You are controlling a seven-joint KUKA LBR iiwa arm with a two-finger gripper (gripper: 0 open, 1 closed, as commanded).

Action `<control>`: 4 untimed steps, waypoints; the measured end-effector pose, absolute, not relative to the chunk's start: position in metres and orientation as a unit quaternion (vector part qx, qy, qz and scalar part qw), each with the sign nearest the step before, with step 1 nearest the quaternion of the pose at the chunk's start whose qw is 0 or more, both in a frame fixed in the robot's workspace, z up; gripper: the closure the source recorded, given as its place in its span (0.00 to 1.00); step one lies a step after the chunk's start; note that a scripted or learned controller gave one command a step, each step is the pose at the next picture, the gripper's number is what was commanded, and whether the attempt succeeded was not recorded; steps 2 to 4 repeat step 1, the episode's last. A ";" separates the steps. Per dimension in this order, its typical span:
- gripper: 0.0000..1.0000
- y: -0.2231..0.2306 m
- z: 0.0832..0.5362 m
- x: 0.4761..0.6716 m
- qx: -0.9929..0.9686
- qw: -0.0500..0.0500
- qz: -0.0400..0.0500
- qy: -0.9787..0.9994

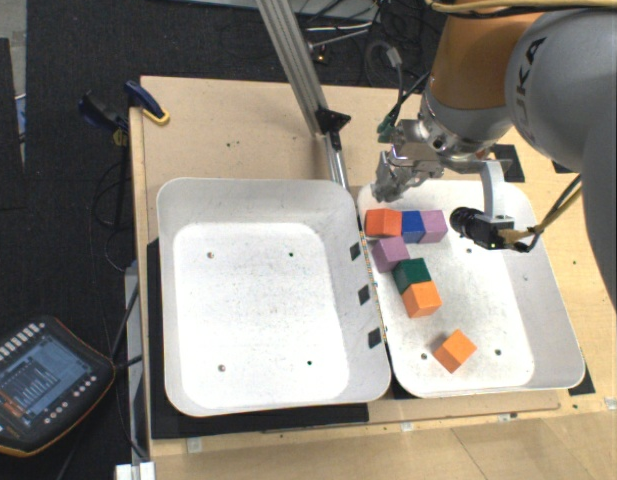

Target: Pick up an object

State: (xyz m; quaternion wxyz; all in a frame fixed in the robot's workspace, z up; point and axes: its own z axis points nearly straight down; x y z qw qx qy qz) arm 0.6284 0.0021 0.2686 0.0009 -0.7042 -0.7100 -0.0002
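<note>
- The end effector [396, 183] hangs over the far edge of the right bin [508, 308], just above the orange block [383, 222] at the row's left end; can't tell how it's set.
- A blue block [412, 225] and purple block [434, 225] sit tight beside it.
- Another purple block [390, 252], a green block [412, 273] and a second orange block [421, 299] trail nearer.
- A lone orange cube [454, 351] sits apart from them.
- The left bin [258, 288] lies alongside on the table [238, 128].
</note>
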 end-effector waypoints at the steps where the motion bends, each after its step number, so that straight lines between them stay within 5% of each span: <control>1: 1.00 0.048 0.256 0.643 -0.705 0.000 -0.001 -0.710; 4: 1.00 0.048 0.256 0.643 -0.705 0.000 -0.001 -0.710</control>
